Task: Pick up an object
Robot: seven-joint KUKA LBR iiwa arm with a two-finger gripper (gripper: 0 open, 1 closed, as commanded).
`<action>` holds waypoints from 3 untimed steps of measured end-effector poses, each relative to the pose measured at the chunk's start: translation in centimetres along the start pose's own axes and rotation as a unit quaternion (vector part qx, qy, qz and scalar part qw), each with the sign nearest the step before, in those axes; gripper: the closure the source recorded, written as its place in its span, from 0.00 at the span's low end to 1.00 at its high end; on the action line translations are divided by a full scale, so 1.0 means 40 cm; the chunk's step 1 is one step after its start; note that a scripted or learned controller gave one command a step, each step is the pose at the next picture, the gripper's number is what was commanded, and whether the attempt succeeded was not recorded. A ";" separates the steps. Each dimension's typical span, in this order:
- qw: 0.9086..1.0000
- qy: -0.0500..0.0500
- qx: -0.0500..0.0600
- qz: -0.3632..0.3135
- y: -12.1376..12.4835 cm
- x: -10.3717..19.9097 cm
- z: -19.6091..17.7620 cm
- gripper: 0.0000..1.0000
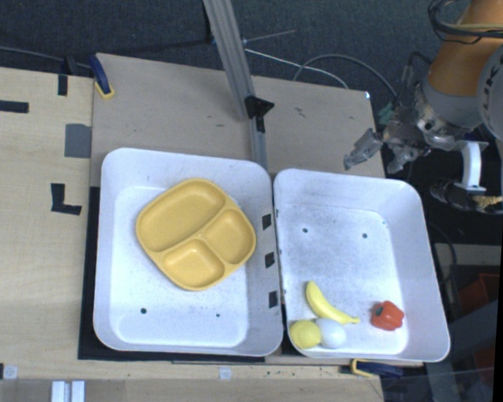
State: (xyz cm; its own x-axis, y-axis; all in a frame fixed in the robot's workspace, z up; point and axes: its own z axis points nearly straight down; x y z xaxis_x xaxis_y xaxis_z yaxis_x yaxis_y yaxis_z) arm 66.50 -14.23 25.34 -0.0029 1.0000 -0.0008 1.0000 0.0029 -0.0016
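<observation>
Currently: arm parked off the bins, no object in the grasp.

Largest first. Left bin [114, 255] holds a yellow divided tray [196, 233], lying flat at the bin's centre toward 12 o'clock. Right bin [405, 215] carries four small items bunched along its 6 o'clock edge. Gripper [377, 153] hangs outside the right bin's rim at about 1 o'clock; fingers spread apart, nothing between them. Banana [328, 304] lies slanted, 5 o'clock of bin centre. Red pepper [387, 315] sits at 3 o'clock of the banana, apart from it: judged the easiest target, with room on both sides for the fingers. Lemon [305, 334] and white ball [332, 334] touch each other just under the banana; a grasp there risks nudging neighbours. Suggest descending straight over the pepper, keeping clear of the bin wall.
</observation>
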 end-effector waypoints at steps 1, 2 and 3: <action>1.000 0.000 0.000 0.000 0.000 0.000 0.000 0.00; 1.000 0.000 0.002 0.000 0.015 0.000 0.116 0.00; 1.000 0.000 0.003 0.000 0.024 -0.002 0.274 0.00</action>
State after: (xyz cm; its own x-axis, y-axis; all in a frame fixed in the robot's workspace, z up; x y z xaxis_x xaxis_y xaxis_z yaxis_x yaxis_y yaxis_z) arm 67.42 -14.32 14.36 -0.0023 1.0000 -0.0005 1.0000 0.0023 -0.0082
